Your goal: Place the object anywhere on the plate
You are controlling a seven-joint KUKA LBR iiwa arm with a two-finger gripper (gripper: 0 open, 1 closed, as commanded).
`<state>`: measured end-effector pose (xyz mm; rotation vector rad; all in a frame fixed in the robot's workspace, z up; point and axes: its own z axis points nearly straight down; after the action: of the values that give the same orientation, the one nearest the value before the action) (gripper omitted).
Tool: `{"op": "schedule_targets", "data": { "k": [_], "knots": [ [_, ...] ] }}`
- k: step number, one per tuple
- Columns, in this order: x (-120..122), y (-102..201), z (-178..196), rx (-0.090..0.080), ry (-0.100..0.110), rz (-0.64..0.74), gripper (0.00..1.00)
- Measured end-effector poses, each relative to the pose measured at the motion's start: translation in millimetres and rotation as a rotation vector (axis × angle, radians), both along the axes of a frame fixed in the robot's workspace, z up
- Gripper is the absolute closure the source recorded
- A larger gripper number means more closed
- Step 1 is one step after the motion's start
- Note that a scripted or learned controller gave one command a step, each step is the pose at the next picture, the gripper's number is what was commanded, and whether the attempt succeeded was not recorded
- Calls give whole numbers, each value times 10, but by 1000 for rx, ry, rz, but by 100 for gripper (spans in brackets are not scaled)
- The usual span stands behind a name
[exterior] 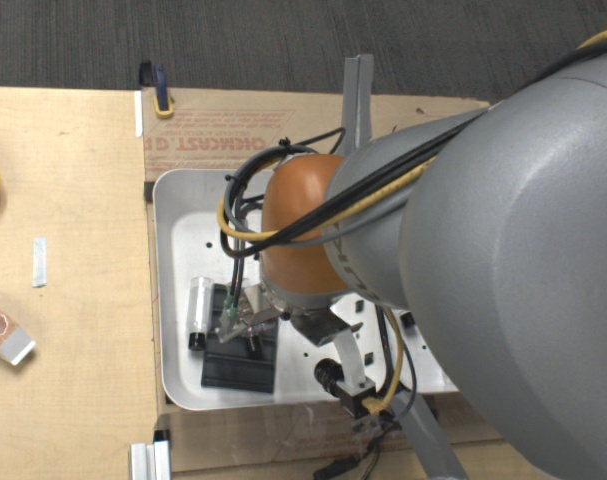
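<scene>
Down in the lower-left part of the frame, the gripper (245, 320) sits in the white bin (173, 268), touching a black block (239, 366); grip state's impossible to tell.

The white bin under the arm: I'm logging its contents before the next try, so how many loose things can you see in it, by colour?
In the white bin, left of the gripper; the arm hides the rest:
Silver-grey: 1, the cylinder
Black: 1, the flat block
Total: 2
</scene>
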<state>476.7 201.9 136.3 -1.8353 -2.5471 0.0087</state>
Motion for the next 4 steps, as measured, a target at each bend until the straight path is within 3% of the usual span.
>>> {"op": "schedule_targets", "data": {
  "k": [1,2,3,4],
  "knots": [
    [2,142,-453,1,-1,-151,0],
    [12,-332,595,1,-3,104,0],
    [-4,130,-166,-1,0,-153,0],
    [3,-716,39,2,-1,192,0]
  ]
}}
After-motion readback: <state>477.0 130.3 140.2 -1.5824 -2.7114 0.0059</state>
